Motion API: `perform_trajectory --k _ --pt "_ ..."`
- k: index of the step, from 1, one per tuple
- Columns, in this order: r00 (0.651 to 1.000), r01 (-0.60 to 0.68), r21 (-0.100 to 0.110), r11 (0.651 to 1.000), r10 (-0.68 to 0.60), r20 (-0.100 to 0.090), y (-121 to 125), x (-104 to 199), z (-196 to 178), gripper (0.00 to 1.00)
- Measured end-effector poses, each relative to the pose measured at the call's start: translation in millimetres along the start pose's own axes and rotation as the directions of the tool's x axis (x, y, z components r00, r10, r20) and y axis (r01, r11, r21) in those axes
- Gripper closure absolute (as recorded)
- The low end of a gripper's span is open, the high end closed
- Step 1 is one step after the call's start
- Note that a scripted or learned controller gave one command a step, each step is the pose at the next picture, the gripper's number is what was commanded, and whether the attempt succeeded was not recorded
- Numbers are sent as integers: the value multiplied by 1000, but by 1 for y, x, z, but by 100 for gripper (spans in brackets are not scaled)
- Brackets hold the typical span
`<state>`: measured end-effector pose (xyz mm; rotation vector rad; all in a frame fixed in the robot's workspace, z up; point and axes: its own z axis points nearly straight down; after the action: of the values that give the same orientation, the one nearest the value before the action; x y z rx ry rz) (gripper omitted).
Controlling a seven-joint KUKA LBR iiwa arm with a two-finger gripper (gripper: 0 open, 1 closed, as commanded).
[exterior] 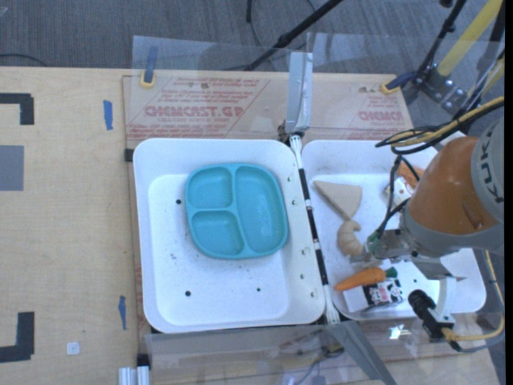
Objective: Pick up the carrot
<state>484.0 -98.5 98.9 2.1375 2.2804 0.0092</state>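
Inside the right bin [473,295] lies one carrot [360,278]; the claw's [383,251] state is unclear.

Just below the gripper [383,251], the carrot [360,278] looks like smooth, slightly glossy orange plastic. Far to its left, the turquoise divided plate [237,210] is matt plastic in a smooth white plastic bin [160,239]. The bench [64,215] beyond is pale matt wood.

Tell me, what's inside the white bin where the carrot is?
The right bin holds the carrot, a tan wedge and a small pale curled piece. The arm covers the bin's right part, so more may hide there.
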Motion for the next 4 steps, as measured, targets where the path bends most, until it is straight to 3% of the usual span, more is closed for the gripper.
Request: perform_trajectory --k 1,2,3,4 --pt "1000 0 0 1000 0 0 0 0 0 0" --pt "981 193 5 981 -193 -7 -2 4 10 0" --pt "983 185 0 983 -185 -1 -1 -1 0 100" --pt "998 -57 16 998 57 -7 3 81 -86 100"
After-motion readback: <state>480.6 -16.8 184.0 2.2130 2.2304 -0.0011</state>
